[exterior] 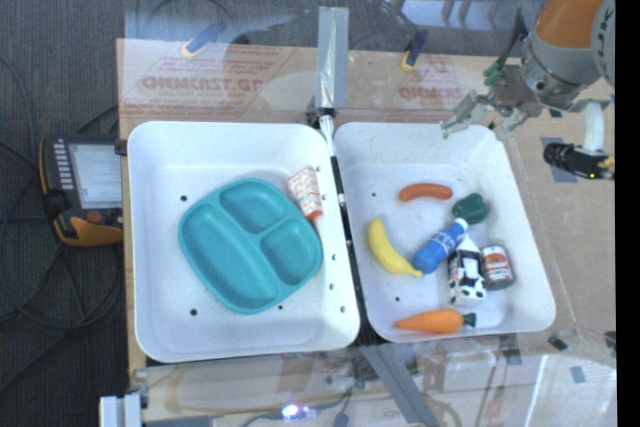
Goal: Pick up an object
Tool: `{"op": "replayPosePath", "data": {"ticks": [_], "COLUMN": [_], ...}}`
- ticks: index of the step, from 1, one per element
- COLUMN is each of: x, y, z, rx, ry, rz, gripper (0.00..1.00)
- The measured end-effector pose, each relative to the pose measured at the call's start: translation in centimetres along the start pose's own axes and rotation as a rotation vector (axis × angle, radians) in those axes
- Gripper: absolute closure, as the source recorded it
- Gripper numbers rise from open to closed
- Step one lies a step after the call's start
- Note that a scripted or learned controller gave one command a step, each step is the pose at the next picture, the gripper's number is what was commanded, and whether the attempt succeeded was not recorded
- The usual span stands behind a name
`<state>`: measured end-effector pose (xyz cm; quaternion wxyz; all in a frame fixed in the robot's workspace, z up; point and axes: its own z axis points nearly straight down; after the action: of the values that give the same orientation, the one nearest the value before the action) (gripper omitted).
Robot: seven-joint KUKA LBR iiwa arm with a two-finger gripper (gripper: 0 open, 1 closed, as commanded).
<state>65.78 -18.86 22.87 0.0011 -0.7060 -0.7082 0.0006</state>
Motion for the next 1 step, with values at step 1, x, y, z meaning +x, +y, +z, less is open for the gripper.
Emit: {"op": "replayPosePath", "data": {"ticks": [1], "x": [0.07], "y": [0.05], "z": [-0.85], "rx": [0.002], "ry": [-0.002], "rz": [-0.002], "gripper": [1.00]}}
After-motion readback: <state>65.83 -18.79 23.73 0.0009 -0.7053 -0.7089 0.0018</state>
